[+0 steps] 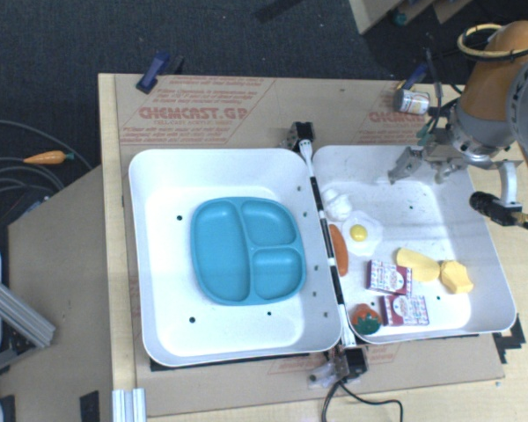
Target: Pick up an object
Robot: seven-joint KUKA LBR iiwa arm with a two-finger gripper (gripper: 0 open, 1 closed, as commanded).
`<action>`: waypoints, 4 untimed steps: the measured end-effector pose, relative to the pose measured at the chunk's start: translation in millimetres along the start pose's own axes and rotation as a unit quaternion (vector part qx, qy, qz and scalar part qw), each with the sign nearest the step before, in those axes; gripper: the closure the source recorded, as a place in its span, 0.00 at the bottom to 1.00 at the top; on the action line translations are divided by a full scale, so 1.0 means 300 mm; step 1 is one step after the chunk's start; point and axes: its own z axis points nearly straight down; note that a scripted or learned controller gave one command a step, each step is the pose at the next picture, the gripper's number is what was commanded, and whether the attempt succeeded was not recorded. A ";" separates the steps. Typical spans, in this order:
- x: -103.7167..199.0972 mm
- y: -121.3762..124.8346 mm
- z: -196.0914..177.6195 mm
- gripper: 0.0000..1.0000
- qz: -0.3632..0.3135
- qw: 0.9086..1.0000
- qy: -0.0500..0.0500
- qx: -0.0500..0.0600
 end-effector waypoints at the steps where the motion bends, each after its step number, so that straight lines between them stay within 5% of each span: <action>1: 0.223 -0.005 0.074 0.00 0.000 1.000 0.003 0.003; 2: 0.221 -0.002 0.038 1.00 0.000 1.000 0.003 0.002; 3: 0.221 -0.002 0.039 0.00 0.000 1.000 0.003 0.002; 4: 0.223 0.000 0.004 1.00 0.000 1.000 0.003 0.001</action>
